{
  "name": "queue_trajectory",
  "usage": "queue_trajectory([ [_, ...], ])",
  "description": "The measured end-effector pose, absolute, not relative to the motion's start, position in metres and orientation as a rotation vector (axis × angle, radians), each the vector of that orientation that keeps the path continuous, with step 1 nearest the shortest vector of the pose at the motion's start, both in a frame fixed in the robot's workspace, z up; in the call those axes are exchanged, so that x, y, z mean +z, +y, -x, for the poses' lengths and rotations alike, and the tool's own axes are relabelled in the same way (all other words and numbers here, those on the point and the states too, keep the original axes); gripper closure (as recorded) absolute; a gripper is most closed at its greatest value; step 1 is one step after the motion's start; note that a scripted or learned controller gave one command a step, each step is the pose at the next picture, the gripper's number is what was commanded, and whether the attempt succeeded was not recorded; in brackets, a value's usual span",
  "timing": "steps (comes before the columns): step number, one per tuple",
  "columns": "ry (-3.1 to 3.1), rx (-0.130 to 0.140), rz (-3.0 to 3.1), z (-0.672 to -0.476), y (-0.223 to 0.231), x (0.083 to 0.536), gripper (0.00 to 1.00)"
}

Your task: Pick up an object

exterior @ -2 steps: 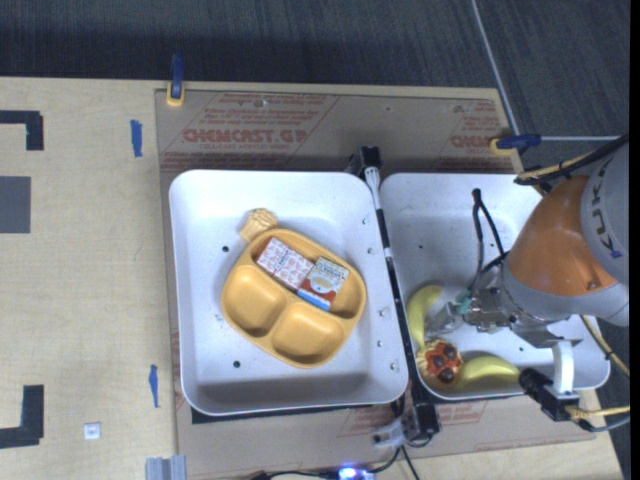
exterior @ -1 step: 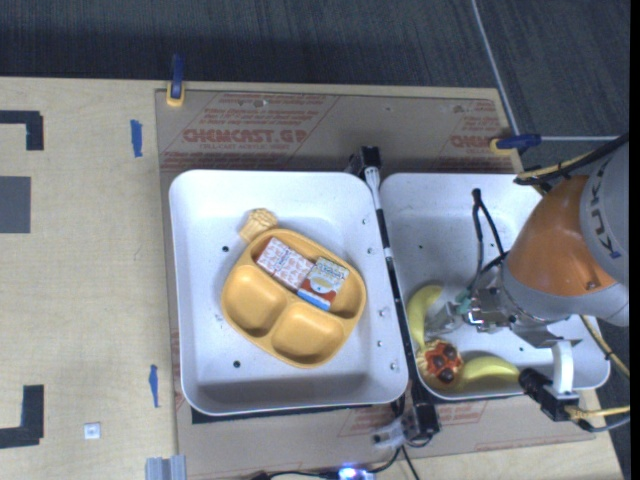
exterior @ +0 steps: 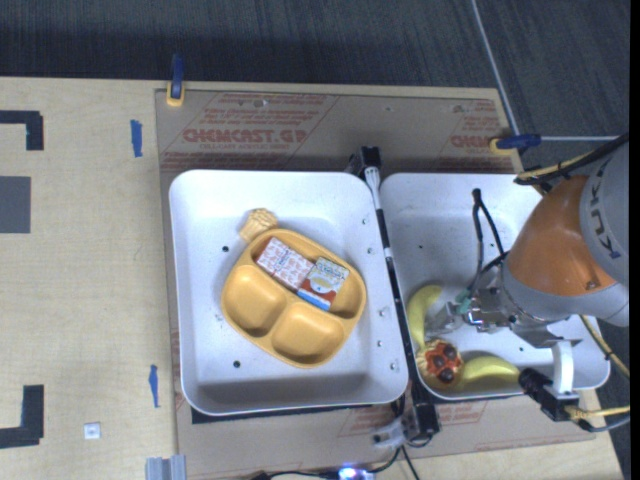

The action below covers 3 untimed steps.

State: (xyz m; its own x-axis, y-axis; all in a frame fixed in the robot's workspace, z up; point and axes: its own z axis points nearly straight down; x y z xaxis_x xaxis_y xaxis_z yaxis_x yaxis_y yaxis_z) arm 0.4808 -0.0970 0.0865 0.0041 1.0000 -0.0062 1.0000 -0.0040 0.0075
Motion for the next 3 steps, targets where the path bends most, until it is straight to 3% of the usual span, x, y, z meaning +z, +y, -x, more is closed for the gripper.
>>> queue_trajectory([
  [3, 2.21, 0.001, -2.218, -0.4808, -0.0967, 0.0866, 0.0],
])
